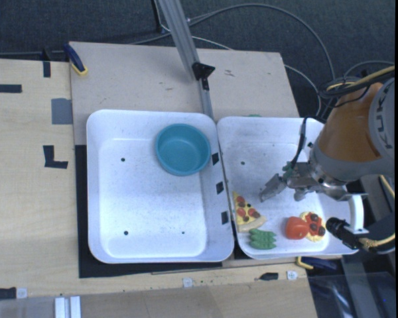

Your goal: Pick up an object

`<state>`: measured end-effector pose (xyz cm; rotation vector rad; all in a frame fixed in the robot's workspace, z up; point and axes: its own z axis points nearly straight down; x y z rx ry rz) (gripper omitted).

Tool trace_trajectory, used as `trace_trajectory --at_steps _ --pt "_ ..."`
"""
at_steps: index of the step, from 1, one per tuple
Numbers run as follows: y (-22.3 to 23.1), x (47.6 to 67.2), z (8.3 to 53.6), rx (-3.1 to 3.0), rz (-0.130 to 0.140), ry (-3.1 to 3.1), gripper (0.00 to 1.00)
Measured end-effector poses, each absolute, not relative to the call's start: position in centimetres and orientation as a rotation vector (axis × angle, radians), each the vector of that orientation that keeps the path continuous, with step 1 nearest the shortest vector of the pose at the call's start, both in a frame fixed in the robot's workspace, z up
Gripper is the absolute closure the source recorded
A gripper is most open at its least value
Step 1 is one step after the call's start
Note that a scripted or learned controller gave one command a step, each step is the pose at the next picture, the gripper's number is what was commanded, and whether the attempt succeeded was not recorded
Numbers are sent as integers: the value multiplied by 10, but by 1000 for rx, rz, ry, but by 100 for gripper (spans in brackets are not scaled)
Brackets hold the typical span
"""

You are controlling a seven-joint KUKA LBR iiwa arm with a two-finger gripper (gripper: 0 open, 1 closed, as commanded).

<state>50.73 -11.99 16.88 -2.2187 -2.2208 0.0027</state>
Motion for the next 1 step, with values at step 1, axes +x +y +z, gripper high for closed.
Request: trace_trajectory --at_steps 1 --pt "-122 514 123 -2219 3 -2220 0"
